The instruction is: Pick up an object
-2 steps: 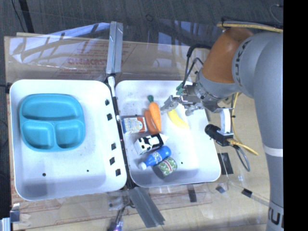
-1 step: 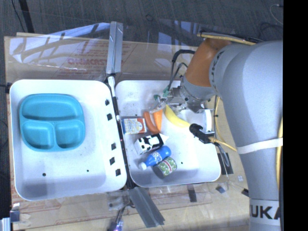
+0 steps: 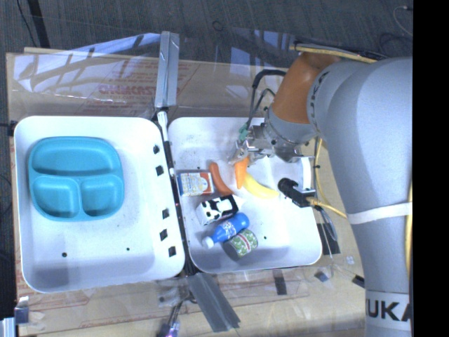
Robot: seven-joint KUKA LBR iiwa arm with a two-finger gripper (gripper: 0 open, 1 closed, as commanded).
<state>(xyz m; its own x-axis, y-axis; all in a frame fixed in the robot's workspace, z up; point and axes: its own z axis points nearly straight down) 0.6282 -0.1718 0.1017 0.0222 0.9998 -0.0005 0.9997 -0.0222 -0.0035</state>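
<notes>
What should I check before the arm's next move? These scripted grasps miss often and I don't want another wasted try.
1. Gripper over the right bin, not its rim: ok.
2. Object between the fingers: cannot tell; the wrist hides them.
3. Target near the gripper: ok; the carrot and banana lie just below it.
4. Target free of neighbours: not ok; carrot, banana and sausage crowd together.
5. Blue bottle and green can away from the gripper: ok.
6. Left bin holds the blue divided tray: ok.
</notes>
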